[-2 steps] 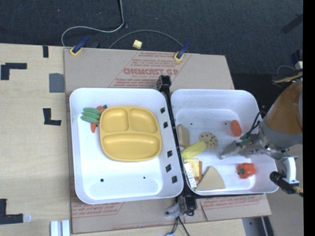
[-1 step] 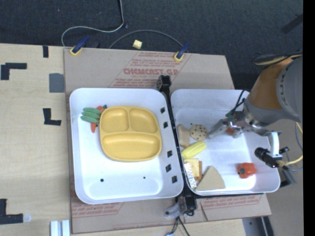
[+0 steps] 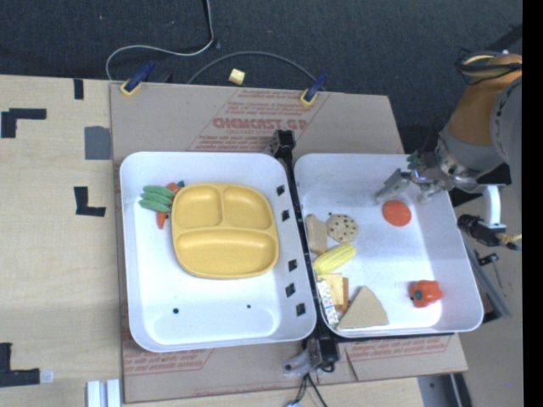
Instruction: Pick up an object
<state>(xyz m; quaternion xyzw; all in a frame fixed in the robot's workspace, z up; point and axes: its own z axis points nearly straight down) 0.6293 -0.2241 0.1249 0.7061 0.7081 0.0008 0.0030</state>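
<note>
Just below the spread-open, unladen end effector [image 3: 409,184] lies the orange ball [image 3: 396,213].

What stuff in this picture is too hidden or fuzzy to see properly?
- Gripper: blurred in the camera view, so whether it is open or shut cannot be told.
- Beans and carrot: partly hidden by the yellow plate.
- Packet: tucked under the corn and the bin wall; label too small to read.
</note>
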